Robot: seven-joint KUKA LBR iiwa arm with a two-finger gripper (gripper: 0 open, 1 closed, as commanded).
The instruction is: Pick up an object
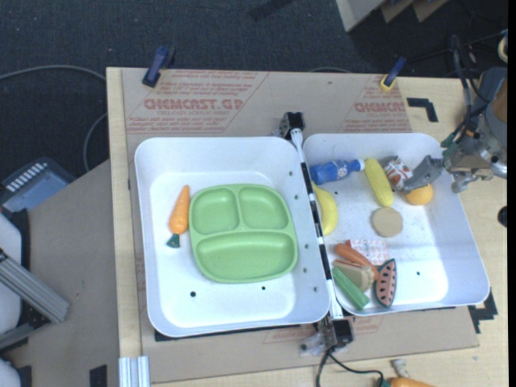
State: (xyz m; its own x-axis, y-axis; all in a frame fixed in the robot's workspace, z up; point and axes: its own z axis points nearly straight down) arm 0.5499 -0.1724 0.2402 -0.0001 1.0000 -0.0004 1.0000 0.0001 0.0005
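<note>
My gripper [443,176] hangs over the far right edge of the right bin [451,252], fingers apart and nothing between them. Its left finger [426,169] stands just above a small orange fruit [419,194] that lies on the bin floor. To the left of the fruit are a red-and-white can [397,170], a yellow corn cob [378,181] and a blue bottle [334,171]. A tan round biscuit [387,222] lies nearer the middle. A banana [326,210] rests against the bin's left wall.
At the right bin's front left lie an orange sausage-like piece [352,254], a green piece [351,285] and a watermelon slice [386,282]. The left bin [161,289] holds a green divided plate [242,232] and a carrot [179,213]. Clamps [156,65] grip the board's far edge.
</note>
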